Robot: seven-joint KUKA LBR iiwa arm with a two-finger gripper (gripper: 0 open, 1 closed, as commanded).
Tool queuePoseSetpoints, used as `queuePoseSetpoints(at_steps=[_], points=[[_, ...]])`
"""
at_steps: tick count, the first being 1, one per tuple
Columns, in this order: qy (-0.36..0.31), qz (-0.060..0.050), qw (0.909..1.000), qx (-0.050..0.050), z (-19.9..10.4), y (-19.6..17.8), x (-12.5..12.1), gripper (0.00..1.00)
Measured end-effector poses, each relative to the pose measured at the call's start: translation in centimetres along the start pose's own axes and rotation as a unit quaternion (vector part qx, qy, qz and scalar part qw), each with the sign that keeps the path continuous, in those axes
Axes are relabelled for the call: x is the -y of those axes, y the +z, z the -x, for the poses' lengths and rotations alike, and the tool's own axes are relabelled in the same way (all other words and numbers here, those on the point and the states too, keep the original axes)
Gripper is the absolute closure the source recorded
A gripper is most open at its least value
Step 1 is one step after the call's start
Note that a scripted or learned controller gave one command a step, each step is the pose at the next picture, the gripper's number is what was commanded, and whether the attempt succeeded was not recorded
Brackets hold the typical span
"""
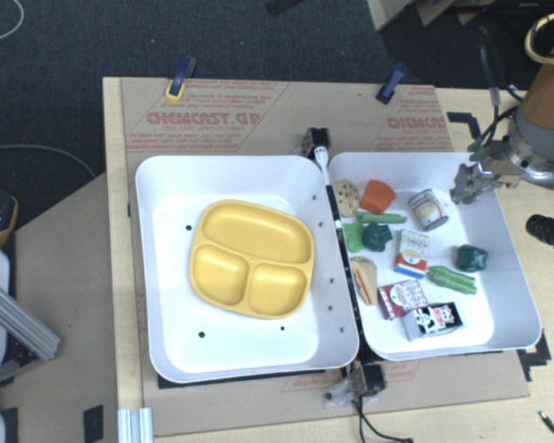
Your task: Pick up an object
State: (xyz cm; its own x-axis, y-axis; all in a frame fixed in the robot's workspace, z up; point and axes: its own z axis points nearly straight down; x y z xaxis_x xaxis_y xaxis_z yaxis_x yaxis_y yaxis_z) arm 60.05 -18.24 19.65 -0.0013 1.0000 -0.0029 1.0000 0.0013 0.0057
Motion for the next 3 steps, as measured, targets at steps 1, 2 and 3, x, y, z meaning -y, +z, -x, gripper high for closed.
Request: queuePoseSetpoints(at_steps=[1,2,3], points=[[0.0,0.0,1.0,0.0,0.0,-3.0,-0.1,1.0],[-0.001,-0.005,1.0,-0.002,-5.1,-2.9,0.6,1.0],[-0.002,-0.005,1.0,-0.003,-9.9,-1.9,2.5,1.0]])
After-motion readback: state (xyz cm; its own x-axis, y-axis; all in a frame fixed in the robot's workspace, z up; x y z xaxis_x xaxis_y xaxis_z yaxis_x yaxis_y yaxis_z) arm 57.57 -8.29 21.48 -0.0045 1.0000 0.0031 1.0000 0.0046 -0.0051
